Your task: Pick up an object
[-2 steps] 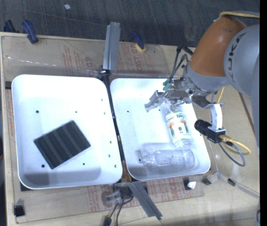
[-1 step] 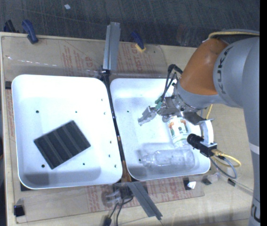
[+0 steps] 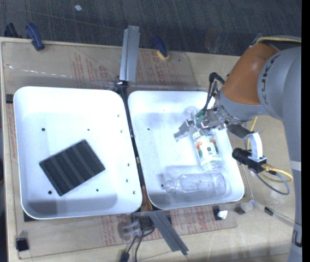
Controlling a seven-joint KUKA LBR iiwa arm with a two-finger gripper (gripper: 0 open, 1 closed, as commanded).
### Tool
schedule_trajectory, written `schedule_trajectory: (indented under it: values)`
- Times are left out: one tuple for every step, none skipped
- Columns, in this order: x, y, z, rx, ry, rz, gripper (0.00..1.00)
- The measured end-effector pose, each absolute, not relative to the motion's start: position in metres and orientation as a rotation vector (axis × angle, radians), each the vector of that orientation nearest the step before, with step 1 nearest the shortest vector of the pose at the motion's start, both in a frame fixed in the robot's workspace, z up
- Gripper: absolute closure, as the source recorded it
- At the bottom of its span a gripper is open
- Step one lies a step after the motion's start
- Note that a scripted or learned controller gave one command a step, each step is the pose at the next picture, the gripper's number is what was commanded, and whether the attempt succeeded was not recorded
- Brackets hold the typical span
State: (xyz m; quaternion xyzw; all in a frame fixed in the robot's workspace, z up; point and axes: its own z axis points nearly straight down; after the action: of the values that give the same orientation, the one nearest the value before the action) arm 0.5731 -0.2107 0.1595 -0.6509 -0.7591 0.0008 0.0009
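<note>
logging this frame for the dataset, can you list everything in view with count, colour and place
bins: 2, white, side by side on the bench
ridged slab: 1, black, left bin, lying flat
white bottle: 1, white with a printed label, right bin, by the gripper
clear bottle: 1, transparent, right bin, along the near wall, on its side
clamps: 2, blue, bench's far edge
arm: 1, grey with an orange band, reaching in from the right
gripper: 1, metal, over the right bin at the white bottle's top

Grey arm (image 3: 286, 91) enters from 3 o'clock, orange band at 1 o'clock of wrist, angled down toward 8 o'clock, gripper (image 3: 190, 127) low; finger state indistinct.
</note>
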Motion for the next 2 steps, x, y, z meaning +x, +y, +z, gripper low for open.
schedule_trajectory:
  values:
    - [0.5978, -0.2104, 0.1687, -2.012, -2.413, 0.000, 0.00]
    - [0.5978, -0.2106, 0.1687, -2.012, -2.413, 0.000, 0.00]
